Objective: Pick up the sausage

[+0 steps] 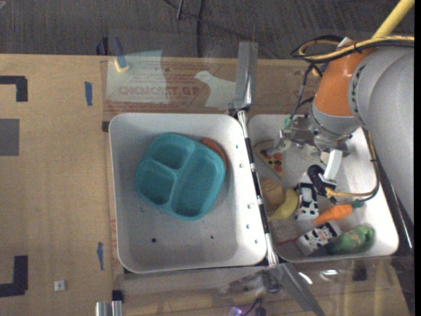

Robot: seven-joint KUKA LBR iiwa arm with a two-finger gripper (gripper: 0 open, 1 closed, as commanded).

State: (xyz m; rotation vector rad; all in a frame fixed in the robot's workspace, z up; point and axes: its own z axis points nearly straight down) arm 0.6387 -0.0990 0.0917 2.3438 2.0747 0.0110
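- A reddish-brown sausage (216, 147) lies in the shallow white left bin (131, 242), against the upper-right edge of a teal divided plastic plate (179, 175).
- The grey metal gripper (293, 138) hangs over the right bin (368, 160) — open or closed, I cannot tell.

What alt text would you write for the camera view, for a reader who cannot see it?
The arm's tool hangs over the right bin, which holds a pizza slice, a banana and a carrot. In the left bin, the brown sausage shows at the edge of a teal divided plate.

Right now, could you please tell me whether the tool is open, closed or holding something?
The tool: cannot be told; it hangs above the right-hand shallow white bin.
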